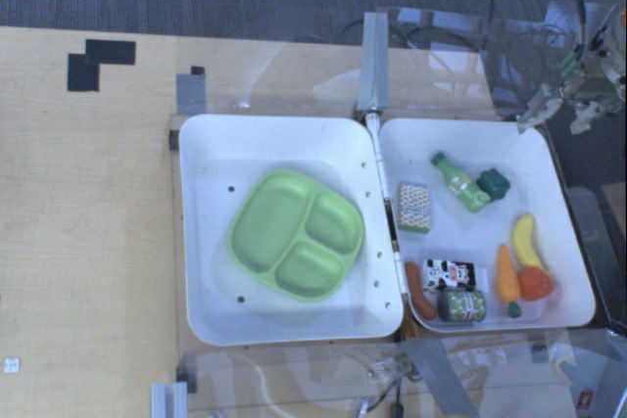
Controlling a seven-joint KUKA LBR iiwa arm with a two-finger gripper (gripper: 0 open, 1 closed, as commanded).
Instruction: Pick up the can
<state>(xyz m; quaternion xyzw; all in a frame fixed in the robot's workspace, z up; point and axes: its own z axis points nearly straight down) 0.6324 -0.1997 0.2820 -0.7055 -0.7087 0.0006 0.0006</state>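
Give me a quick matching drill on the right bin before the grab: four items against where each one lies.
Items:
1. can
2. bottle
3. banana
4. hot dog

Places:
A. far half of the bin, beside a dark green block
B. near edge, just under the black-and-white carton
C. near-left corner, along the divider
D. right side, above the tomato

Pairs: 1-B, 2-A, 3-D, 4-C

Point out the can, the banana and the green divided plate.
can (461, 306), camera view, on its dark side wall.
banana (526, 241), camera view, on the middle of its yellow curve.
green divided plate (297, 234), camera view, on the ridge between its compartments.
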